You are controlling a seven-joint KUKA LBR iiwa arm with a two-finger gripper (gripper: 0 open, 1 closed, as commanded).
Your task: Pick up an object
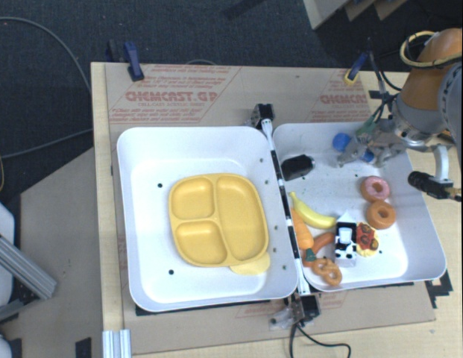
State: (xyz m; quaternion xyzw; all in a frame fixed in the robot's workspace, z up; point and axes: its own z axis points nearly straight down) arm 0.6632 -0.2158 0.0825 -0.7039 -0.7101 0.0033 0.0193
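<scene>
Pretzel [326,272] and carrot [303,233] crowd the right bin's [417,252] near-left corner, beside the banana [313,213]. My gripper [363,149] hangs over the far edge, next to a blue piece [341,142]; whether it is apart or together I cannot tell. The brown doughnut [381,215] lies apart near the right edge: probably light, stiff, smooth plastic, best pinched across its ring.
</scene>
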